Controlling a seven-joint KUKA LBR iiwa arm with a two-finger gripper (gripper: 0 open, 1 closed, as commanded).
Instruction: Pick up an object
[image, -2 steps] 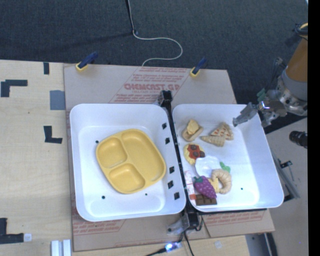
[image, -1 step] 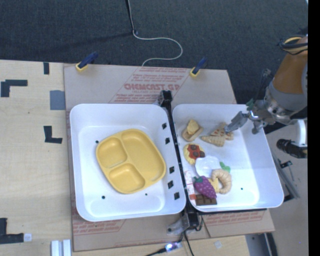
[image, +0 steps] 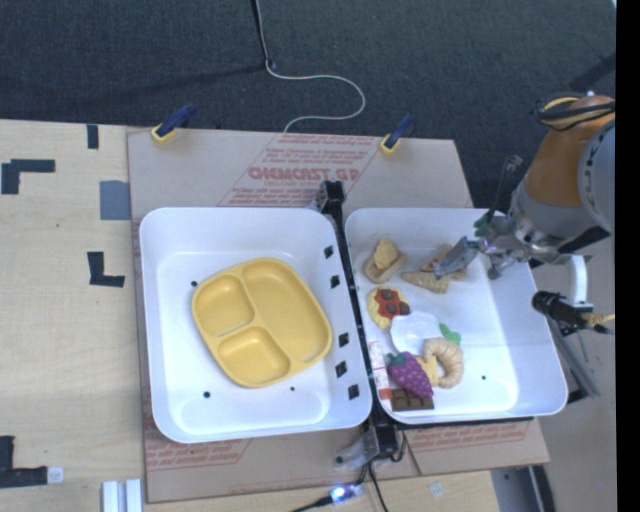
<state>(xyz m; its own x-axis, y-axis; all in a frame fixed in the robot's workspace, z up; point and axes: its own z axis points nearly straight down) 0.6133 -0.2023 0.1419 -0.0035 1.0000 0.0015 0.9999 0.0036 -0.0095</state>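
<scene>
Cardboard covers the bench under two white bins. From above, the left bin (image: 160, 300) holds a yellow divided tray (image: 262, 320). Toy foods crowd the right bin (image: 520, 345); the gripper (image: 462, 255) touches a tan pastry (image: 425, 281) near its far wall, grip state unclear.

The robot had 1 arm (image: 570, 170). It was big and round, like a thick pipe. Most of it was grey and smooth. A wide orange band (image: 560, 160) ran around it, and the orange looked shiny. Below the band the arm got thinner and darker. A small black part (image: 560, 308) stuck out near a white curved piece. The gripper (image: 458, 258) was grey metal and looked thin.
</scene>
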